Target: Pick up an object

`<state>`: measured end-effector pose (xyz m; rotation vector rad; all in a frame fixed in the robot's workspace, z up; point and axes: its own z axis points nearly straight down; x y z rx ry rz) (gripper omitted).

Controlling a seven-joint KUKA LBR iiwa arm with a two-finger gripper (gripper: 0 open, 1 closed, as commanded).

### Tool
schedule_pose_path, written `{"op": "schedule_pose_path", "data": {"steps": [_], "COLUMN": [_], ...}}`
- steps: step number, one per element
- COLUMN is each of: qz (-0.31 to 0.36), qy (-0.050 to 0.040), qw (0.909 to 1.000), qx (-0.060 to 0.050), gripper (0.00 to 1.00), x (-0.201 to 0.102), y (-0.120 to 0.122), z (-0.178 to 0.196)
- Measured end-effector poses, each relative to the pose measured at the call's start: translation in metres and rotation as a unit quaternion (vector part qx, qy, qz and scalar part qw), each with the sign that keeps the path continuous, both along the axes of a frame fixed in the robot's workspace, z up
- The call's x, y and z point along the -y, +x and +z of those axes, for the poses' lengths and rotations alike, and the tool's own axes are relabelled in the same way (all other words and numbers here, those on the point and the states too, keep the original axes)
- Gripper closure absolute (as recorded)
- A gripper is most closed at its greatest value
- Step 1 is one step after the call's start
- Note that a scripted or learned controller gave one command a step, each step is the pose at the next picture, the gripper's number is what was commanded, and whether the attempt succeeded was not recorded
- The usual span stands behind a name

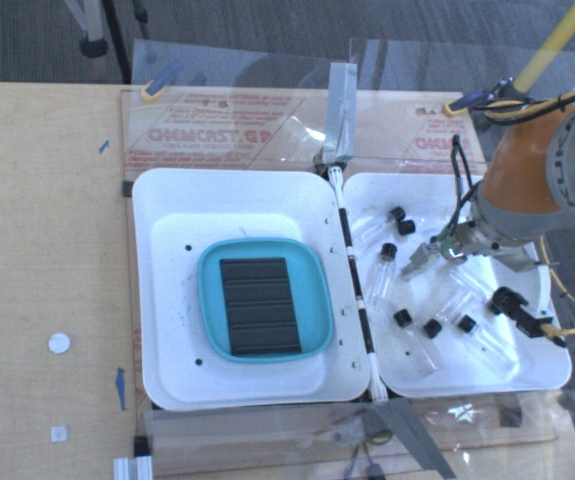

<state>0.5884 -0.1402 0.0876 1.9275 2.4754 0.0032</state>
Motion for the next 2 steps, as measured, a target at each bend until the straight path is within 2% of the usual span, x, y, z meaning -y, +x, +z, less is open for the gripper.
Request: {"op": "schedule_pose_path", "data": {"steps": [1, 2], "qz": [0.006, 0.006], "qy": [-0.001, -0.0009], "qw": [1.0, 1.0], "qx": [0.002, 0.004], "gripper": [0.0, 1.0], "x": [-0.041, -0.042], "y": [0.028, 0.029], "z": [0.0, 0.012]}}
